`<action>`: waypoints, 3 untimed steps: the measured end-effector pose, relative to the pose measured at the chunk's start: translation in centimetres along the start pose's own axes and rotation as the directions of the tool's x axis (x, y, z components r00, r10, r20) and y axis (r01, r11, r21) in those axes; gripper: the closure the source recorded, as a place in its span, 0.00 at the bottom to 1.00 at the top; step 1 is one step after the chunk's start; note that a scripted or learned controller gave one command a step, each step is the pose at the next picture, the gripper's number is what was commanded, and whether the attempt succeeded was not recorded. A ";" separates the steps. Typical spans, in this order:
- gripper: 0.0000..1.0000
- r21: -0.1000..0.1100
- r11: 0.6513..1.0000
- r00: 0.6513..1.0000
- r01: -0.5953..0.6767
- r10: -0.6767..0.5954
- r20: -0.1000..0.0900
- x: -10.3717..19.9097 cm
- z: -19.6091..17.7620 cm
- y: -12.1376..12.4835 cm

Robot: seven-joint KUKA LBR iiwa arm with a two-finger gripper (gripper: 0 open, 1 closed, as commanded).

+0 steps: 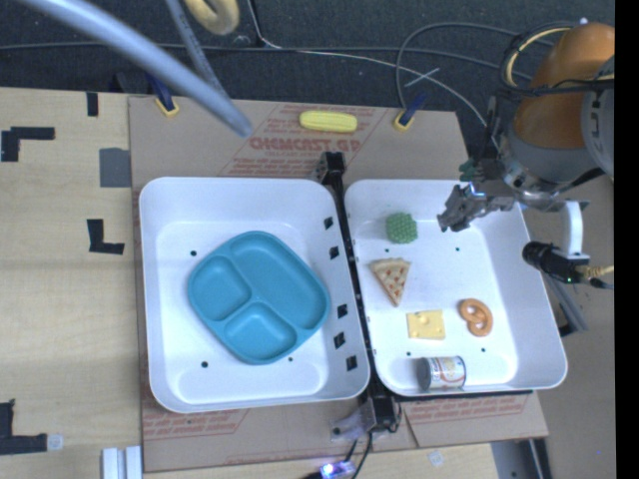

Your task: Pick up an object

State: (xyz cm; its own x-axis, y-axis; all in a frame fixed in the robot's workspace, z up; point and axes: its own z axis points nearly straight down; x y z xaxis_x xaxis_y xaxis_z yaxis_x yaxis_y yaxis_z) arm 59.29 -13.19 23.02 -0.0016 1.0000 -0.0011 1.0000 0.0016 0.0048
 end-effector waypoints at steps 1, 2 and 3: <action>1.00 0.006 1.000 1.000 0.005 -0.005 -0.003 5.9 0.6 -0.4; 1.00 0.008 1.000 1.000 0.004 -0.004 -0.002 10.6 1.5 -1.5; 1.00 0.008 1.000 1.000 0.006 -0.006 -0.003 16.6 2.0 -2.7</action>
